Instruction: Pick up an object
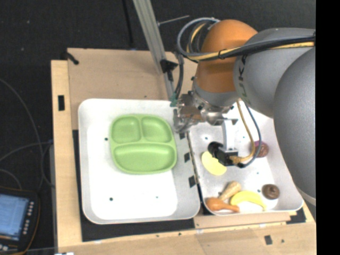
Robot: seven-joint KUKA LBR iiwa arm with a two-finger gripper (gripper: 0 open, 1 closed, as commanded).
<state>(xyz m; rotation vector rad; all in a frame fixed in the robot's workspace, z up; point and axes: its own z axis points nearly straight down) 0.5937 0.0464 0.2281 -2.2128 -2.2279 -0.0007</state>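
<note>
End effector [183, 120] sat low over the seam where the two bins met, at the upper corner of the right bin [243, 175]. The wrist blocked it, so we couldn't tell how open it was, and we saw nothing in its grasp.

Nearest things: the green divided plate [143, 144] just to its left in the left bin [133, 198], and a flat yellow disc [214, 166] a bit below it in the right bin. Further out along the right bin's near edge were a beige piece [230, 189], an orange piece [221, 205] and a banana [248, 200], bunched and touching. A brown donut [270, 191] sat apart at the right, with a small purplish thing [261, 150] near the far wall. Any of these would have served as the pick object.

Risks, as we judged them:
- Closing where it sat would likely have caught the bin walls or the plate's rim — a bad grip, or the plate dragged.
- The yellow disc lay flat and would be easy to slide off.
- The bunched trio could have meant grabbing two things or knocking one aside.
</note>
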